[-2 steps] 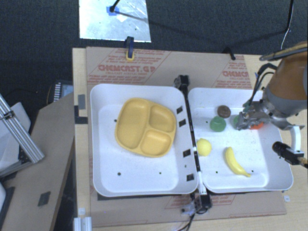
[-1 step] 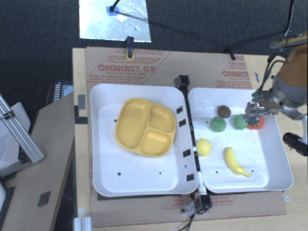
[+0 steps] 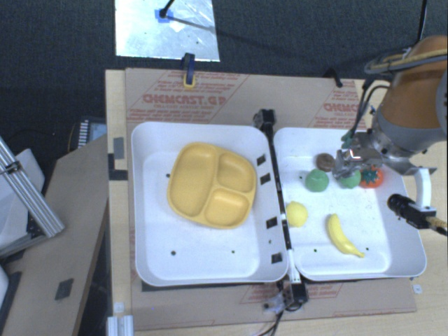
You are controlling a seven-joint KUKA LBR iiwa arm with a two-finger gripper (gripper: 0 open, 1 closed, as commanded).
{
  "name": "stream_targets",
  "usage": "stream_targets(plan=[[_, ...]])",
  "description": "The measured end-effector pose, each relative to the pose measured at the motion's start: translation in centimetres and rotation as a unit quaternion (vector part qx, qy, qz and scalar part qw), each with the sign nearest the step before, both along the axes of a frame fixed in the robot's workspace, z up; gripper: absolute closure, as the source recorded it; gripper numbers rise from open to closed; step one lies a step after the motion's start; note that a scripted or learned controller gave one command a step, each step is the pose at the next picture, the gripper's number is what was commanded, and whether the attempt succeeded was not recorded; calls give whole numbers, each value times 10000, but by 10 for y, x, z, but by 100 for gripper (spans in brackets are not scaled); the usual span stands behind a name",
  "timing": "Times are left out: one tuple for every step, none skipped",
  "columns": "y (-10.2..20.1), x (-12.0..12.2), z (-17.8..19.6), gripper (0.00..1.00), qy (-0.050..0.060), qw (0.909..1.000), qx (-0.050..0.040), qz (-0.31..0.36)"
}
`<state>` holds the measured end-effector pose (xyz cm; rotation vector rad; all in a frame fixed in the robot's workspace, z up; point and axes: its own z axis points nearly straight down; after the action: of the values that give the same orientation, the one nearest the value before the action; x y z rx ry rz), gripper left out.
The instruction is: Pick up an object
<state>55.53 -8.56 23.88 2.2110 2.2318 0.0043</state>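
Observation:
My gripper hangs low over the back of the right bin, coming in from the right. It sits directly above a small green object, with an orange-red item just to its right. A brown round piece lies to its left. In front of that sits a green ball. A yellow lemon rests near the divider, and a banana lies toward the front.
The left bin holds a yellow divided plate, tilted slightly. A black divider strip runs between the two bins. Cardboard lies under both.

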Motion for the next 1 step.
stream_targets(plan=[[53, -4, -6, 100, 4, 10000, 0, 4]])
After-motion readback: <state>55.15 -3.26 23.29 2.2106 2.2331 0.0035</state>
